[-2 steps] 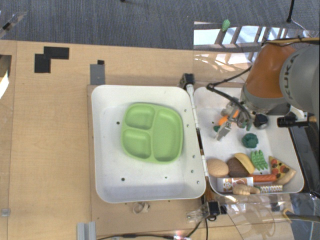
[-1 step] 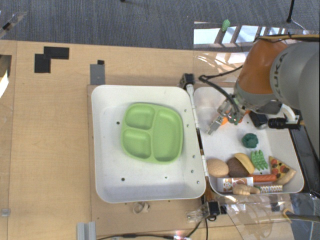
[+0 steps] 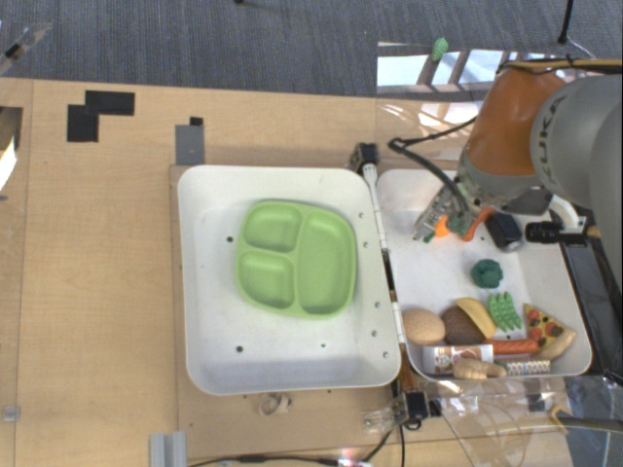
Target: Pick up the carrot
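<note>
- Bench (image 3: pixel 97 290): I see it bearing both bins side by side, so a pick from one can go across to the other.
- Left bin (image 3: pixel 209 358): holds only the green plate.
- Right bin (image 3: pixel 419 280): the stock bin; the toy food lies heaped along its near edge, leaving the far half bare for the arm to work in.
- Arm (image 3: pixel 565 134): reaches in from the right, orange band above the wrist, bent down over the far part of the right bin.
- Plate (image 3: pixel 297 258): three compartments, sitting mid-bin, I judge as a drop target.
- Food heap: potato (image 3: pixel 424 326), banana (image 3: pixel 476 315), pizza slice (image 3: pixel 547 334), broccoli (image 3: pixel 488 273) apart from the rest.
- Gripper (image 3: pixel 450 220): low over the bin floor, fingers narrowly parted around something orange.
- Carrot (image 3: pixel 442 227): the orange piece showing between the fingers; I take it as gripped, though most of it is hidden and I cannot tell whether it is off the floor.
</note>
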You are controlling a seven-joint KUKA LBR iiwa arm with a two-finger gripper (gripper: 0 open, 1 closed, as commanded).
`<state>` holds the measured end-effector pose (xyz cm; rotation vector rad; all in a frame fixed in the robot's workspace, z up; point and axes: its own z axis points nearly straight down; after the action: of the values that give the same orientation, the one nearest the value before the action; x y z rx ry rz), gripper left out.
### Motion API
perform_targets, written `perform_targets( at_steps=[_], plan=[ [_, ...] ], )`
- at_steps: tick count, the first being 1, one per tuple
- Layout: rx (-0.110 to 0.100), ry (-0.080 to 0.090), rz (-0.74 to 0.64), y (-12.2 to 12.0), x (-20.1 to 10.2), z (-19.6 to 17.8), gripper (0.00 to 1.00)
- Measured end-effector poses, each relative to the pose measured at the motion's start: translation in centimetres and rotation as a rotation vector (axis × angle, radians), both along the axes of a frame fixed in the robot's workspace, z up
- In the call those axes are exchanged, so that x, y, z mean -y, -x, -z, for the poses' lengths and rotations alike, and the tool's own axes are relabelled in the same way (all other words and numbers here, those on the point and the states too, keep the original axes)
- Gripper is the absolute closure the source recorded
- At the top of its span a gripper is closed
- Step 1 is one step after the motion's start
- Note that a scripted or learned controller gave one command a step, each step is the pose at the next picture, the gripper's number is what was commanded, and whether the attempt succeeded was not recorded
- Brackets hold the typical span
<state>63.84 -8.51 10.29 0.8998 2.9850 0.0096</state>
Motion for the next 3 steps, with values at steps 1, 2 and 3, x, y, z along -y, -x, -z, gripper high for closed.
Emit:
perform_targets(
  at_steps=[1,2,3],
  plan=[
    [-0.004,-0.006,0.064,-2.3,-7.5,-9.0,1.00],
    [-0.013,-0.002,0.069,-2.1,-7.0,-8.5,0.00],
    [-0.009,0.004,-0.127,1.5,0.1,1.3,0.00]
  ],
)
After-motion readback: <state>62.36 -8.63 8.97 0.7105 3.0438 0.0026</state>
